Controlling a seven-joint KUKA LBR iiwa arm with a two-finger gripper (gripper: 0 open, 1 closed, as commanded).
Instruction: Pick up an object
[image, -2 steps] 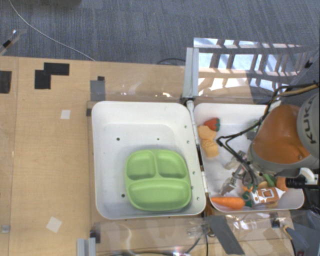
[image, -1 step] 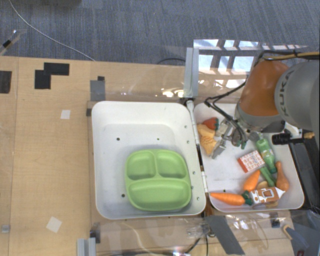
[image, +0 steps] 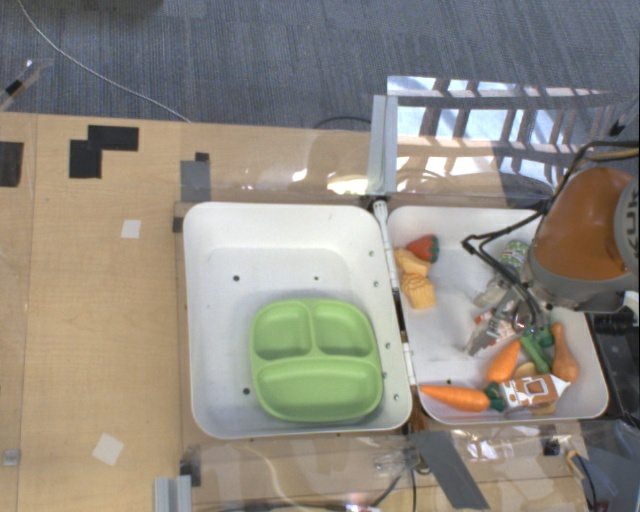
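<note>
Arm down in the right bin, nothing lifted yet.
The end effector (image: 497, 325) hangs among the carrots (image: 505, 358); its grip I cannot tell.

A light wooden bench (image: 90, 330) carries two shallow white bins, left (image: 215, 250) and right (image: 450, 300), side by side.

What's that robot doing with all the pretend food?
The robot arm reaches into the right bin, and its pincer is down among the toy food, close to some carrots. I can't tell if it has grabbed anything. A toy strawberry and a yellow piece lie by the bin's left wall. A green divided plate sits in the left bin.
</note>
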